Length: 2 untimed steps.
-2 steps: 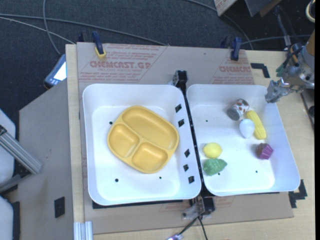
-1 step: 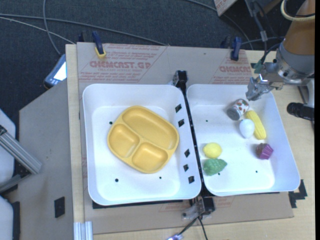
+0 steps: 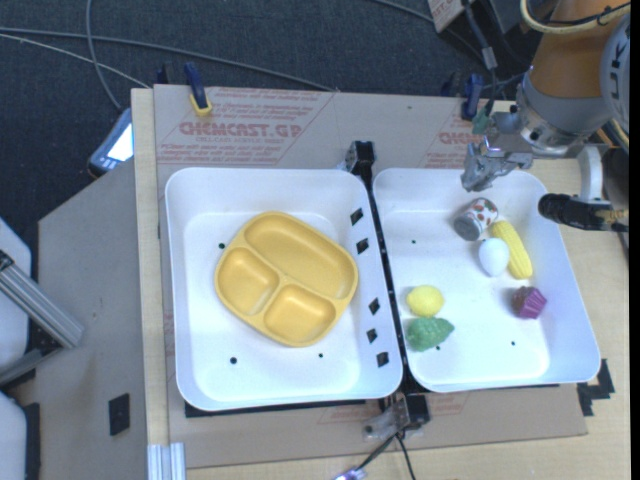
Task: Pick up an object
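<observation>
Nearest, a green leafy toy vegetable (image 3: 429,333) and a small yellow plastic lemon (image 3: 425,300) lie apart in the right white bin (image 3: 566,368). Farther back, a white egg (image 3: 492,257) touches a yellow toy corn cob (image 3: 515,249), its long axis running front to back, beside a spotted toy mushroom (image 3: 476,218). That crowding risks a nudge or a double grab. Just beyond, the tool (image 3: 484,172) hovers at the far rim; whether it is spread I cannot tell.
</observation>
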Motion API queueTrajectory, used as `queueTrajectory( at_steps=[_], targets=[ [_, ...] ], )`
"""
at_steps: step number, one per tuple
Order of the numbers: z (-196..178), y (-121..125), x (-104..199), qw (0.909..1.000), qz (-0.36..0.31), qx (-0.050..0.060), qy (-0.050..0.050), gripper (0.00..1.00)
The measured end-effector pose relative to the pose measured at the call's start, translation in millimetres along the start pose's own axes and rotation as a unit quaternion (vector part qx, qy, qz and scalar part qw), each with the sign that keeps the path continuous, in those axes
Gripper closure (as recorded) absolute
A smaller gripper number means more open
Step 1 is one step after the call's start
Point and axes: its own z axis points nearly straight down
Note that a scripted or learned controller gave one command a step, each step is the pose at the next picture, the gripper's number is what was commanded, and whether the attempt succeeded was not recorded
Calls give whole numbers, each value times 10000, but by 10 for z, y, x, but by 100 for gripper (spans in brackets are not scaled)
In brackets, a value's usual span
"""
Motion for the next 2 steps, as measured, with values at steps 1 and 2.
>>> queueTrajectory(
  at_steps=[1,2],
  targets=[
    [82,63,454,10000,4,21,4,100],
    [-6,149,1023,10000,2,1,5,100]
  ],
)
